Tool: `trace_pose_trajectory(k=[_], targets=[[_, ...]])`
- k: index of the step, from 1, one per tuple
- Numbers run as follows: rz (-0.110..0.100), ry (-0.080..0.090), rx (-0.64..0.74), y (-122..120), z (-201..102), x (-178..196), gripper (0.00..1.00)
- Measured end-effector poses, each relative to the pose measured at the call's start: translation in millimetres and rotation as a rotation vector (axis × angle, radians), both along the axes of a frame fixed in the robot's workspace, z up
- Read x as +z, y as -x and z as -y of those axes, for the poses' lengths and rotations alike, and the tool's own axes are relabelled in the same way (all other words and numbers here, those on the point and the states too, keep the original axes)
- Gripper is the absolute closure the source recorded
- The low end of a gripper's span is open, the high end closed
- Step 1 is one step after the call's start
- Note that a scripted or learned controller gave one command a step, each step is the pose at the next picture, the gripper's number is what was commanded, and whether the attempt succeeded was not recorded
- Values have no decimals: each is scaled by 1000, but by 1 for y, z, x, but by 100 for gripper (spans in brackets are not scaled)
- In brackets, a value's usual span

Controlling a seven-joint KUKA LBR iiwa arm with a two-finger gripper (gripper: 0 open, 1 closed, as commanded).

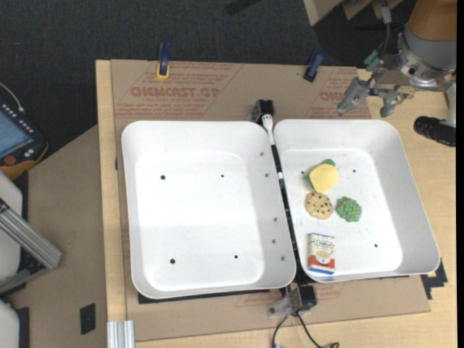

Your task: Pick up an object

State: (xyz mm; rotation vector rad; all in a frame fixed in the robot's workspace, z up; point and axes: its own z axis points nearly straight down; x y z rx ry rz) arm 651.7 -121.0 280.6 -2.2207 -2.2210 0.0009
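Hovering beyond the right bin (406,147), the gripper (370,100) is seen spread open, nothing held; the cookie (318,205) is best approached squarely from above.

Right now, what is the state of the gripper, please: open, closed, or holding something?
Gripper: open, holding nothing, above the far rim of the right bin.
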Motion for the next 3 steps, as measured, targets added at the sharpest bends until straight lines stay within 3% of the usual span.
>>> trace_pose_trajectory(k=[1, 2, 3], targets=[[-5, 1, -10, 85, 75, -7, 0], [-20, -8, 0, 158, 24, -196, 0], [9, 6, -3, 143, 69, -104, 0]])
